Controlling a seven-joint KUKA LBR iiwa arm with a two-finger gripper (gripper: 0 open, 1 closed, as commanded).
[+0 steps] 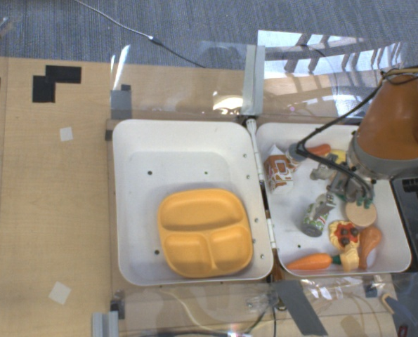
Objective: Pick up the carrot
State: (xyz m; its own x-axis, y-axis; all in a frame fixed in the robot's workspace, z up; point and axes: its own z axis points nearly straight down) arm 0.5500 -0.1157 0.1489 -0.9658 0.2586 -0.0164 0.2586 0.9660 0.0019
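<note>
The carrot (308,262), orange with a green stub at its right end, lies flat along the front wall of the right bin (287,220). My gripper (343,187) hangs over the middle of that bin, below the grey wrist and orange band, well behind the carrot and a little to its right. It is apart from the carrot. A small grey and green can (315,219) lies just in front of the gripper, on its left.
Beside the carrot's right end are a pizza slice toy (343,234), a tan disc (360,214) and a drumstick (369,241). A brown and white packet (279,171) lies at the bin's back left. The left bin (138,181) holds a yellow divided plate (205,230).
</note>
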